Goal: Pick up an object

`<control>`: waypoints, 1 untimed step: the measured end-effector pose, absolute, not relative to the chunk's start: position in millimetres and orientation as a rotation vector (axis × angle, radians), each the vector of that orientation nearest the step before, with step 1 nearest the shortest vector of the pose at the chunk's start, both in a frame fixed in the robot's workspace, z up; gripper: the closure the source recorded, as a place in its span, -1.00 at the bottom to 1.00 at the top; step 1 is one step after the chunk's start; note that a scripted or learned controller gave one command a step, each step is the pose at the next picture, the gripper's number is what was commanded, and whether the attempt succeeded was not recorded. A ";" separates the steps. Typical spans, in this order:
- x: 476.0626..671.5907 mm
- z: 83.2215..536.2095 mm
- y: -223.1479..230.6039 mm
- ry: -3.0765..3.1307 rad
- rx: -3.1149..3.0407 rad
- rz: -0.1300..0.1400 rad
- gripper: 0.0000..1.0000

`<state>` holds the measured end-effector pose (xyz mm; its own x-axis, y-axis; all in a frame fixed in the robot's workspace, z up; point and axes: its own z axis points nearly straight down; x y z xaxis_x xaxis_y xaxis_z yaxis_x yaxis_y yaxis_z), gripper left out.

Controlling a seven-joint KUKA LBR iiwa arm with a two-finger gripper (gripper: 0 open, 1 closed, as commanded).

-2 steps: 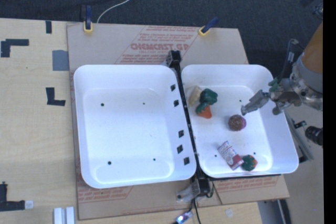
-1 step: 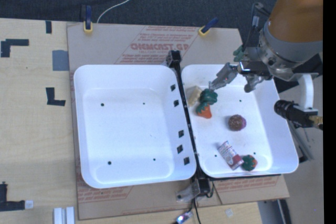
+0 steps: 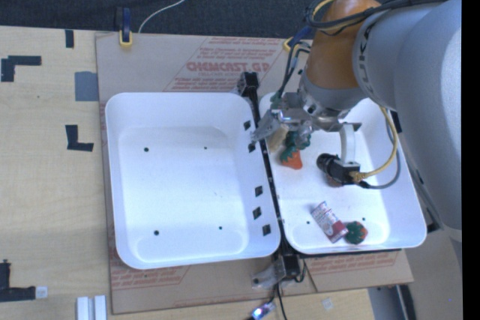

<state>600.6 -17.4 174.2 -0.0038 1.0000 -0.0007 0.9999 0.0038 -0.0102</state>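
On a pale wooden bench (image 3: 45,183) laid with cardboard (image 3: 217,64), the gripper (image 3: 294,140) hangs in the right white bin (image 3: 397,213), jaws clamped on an orange-and-green toy (image 3: 292,157).

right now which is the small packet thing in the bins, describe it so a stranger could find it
Look at the right bin, the one the arm reaches over. Near its front edge lies a small flat packet, pale with red markings, slightly tilted. A round green and red object touches its right end; the packet is the flat rectangular one.
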 end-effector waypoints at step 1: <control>600.3 193.4 -18.1 -2.224 -2.217 0.004 1.00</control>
